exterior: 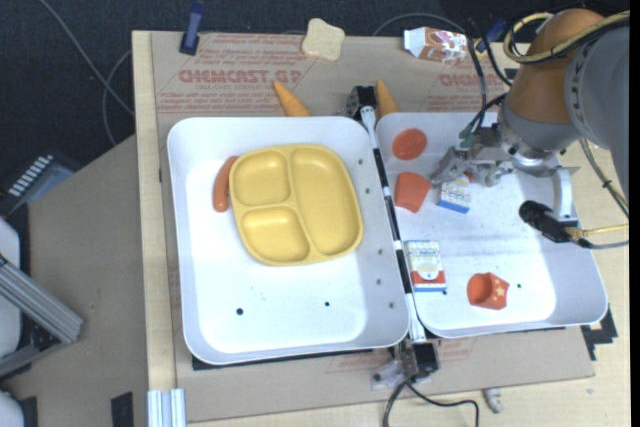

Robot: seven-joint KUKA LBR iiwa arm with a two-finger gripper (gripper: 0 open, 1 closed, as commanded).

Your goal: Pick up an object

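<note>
My gripper (462, 171) hangs over the small blue-and-white carton (455, 198) in the right bin (570, 305); grip state I cannot tell. The orange block (411, 191) sits just beside (I fear a knock or missed grasp).

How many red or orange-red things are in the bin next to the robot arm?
3: a round one at the back, a blocky one just below it, a crumpled one near the front. Others may hide under the arm.

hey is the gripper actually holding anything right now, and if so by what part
It cannot be told. The gripper sits right over a small blue and white box in the right bin, but no grasp is visible.
</note>
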